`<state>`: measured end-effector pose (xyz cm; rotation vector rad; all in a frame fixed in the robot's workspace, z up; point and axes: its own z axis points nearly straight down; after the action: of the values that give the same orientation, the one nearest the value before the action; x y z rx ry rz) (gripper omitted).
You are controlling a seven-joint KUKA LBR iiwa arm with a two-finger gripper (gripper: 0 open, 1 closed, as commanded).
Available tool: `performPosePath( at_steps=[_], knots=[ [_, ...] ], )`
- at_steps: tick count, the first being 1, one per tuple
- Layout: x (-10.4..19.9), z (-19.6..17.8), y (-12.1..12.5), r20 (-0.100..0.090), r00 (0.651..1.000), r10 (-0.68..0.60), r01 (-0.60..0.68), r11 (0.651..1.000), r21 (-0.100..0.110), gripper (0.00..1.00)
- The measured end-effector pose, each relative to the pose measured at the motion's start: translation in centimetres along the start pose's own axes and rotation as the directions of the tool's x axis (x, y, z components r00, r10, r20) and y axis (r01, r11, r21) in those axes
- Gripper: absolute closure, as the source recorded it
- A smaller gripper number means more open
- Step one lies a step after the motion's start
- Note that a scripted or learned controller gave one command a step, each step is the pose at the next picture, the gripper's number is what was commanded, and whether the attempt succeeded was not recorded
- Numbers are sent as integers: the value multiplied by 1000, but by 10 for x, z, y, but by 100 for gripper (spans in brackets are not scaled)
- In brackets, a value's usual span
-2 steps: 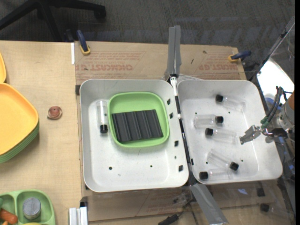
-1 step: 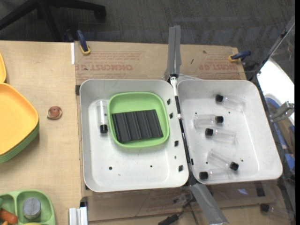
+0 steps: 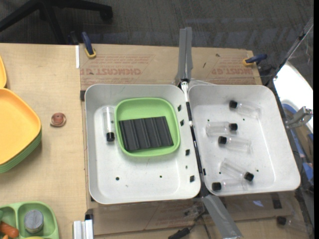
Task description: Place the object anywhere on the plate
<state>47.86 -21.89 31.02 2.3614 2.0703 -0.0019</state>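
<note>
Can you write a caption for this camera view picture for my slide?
Green plate holding a dark ribbed block in the left bin; clear vials scattered in the right bin.

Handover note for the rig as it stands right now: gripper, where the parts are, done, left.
Gripper: cannot be judged from the camera view.
Green plate sits in the left bin, with a dark ribbed pad lying on it.
One clear vial with a black cap lies in the left bin just left of the plate, on the bin floor, not on the plate.
About five more clear vials with black caps lie scattered in the right bin.
Done: no vial on the plate.
Left: pick a vial and set it on the plate.
</note>
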Motion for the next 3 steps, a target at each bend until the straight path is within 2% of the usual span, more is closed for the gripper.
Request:
performPosePath(
  at_steps=[2, 3],
  knots=[
    [2, 16, -1, 0, 988, 155, -155, 988, 2, 0],
    [3, 3, -1, 1, 963, 269, -269, 963, 2, 0]
  ],
)
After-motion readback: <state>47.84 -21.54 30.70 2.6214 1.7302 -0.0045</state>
